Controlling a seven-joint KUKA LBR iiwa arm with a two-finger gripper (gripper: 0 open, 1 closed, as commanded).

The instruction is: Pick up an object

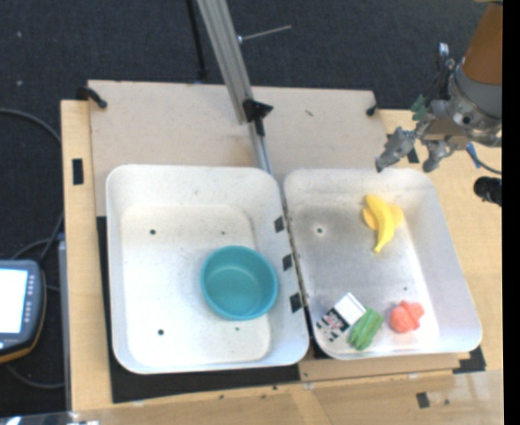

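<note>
A yellow banana [382, 220] lies in the upper part of the right bin [437, 264]. At that bin's near edge sit a green object [365, 329], a red-orange object [406, 317] and a small white box with a black pattern [340, 314]. A teal bowl [238, 282] rests in the left bin [144, 264]. My gripper [410, 153] hangs above the right bin's far right corner, up and right of the banana. Its two dark fingers are spread apart with nothing between them.
A slanted metal rail [233, 60] runs from the top of the view down to the gap between the bins. A tablet [7, 304] sits at the left edge, off the bench. Bare board [180, 122] lies behind the bins.
</note>
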